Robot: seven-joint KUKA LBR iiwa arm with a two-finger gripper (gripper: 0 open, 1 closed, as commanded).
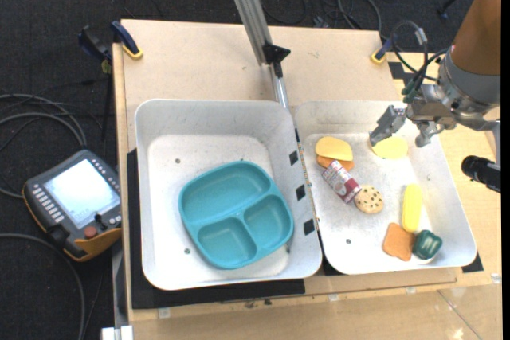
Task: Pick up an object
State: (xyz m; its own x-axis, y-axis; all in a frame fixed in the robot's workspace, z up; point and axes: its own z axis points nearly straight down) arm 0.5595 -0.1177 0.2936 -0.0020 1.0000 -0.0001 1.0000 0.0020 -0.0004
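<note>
Pincer (404,129) hangs spread wide w/ nothing held, straddling the pale yellow piece (390,148) in the right bin (454,195); best drop straight down, centre over it, then close.

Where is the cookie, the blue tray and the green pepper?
cookie (369,200), camera view, on its speckled top face.
blue tray (194,207), camera view, on its left rim.
green pepper (427,244), camera view, on its rounded green body.

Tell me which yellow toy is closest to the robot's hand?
The flat pale yellow piece, right under the hand. The long yellow one and the yellow-orange one lie farther off.
</note>
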